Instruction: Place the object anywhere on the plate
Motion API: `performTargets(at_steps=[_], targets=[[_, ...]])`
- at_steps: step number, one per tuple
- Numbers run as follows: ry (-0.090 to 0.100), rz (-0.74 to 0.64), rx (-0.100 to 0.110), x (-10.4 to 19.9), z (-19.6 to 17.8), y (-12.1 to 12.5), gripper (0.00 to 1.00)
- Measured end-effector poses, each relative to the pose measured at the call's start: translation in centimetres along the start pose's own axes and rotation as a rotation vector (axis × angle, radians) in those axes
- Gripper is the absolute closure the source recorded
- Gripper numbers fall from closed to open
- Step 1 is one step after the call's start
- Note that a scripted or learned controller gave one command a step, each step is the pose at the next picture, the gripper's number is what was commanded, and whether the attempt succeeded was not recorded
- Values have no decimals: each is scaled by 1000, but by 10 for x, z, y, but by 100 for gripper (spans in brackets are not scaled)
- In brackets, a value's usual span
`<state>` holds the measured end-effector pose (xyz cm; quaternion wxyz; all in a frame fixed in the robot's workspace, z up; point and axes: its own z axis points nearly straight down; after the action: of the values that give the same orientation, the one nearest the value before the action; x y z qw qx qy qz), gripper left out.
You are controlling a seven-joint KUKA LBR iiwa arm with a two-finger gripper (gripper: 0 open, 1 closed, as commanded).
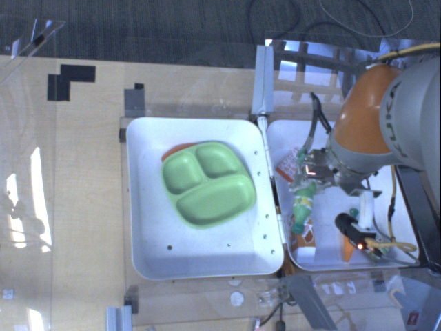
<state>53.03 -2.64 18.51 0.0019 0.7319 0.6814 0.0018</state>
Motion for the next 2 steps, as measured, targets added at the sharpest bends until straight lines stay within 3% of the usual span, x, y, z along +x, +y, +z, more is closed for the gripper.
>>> performTargets(at_steps=[1, 2], targets=[[1, 4, 1, 59, 0, 11, 100], [1, -12, 3, 137, -4, 53, 100]])
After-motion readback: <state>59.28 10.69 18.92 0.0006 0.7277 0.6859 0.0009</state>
